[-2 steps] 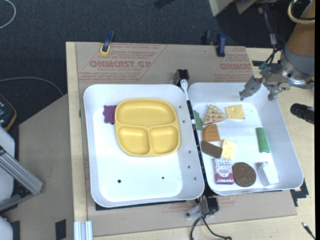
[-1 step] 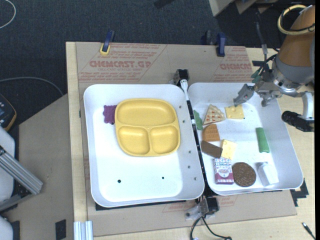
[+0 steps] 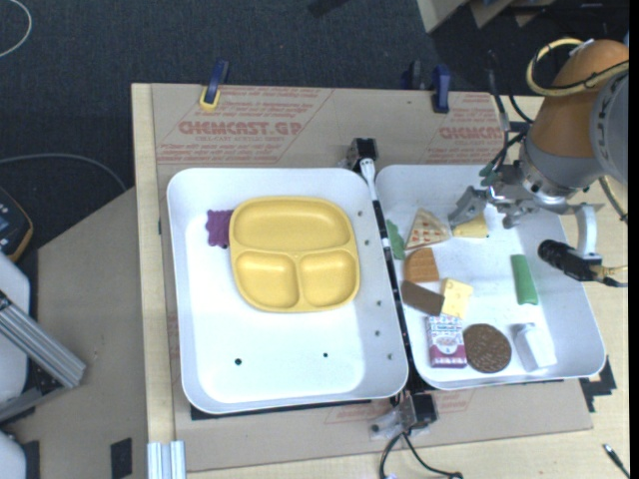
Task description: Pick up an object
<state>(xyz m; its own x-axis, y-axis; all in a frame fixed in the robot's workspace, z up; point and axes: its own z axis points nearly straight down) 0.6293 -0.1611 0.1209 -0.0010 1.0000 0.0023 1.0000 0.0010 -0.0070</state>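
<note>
I see a pale yellow cheese-like wedge [image 3: 471, 229] lying at about twelve o'clock in the right-hand shallow white bin [image 3: 569, 352]. My gripper [image 3: 491, 206] hovers just above it, jaws spread, gripping nothing. I judge this the approach; next comes a descent and a close.

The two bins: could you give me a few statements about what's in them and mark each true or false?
1. A yellow tray lies in the left bin. True.
2. The tray has one compartment. False: it has three.
3. The end effector is over the right bin. True.
4. A brown disc lies in the left bin. False: it is in the right bin.
5. A green stick lies in the right bin. True.
</note>
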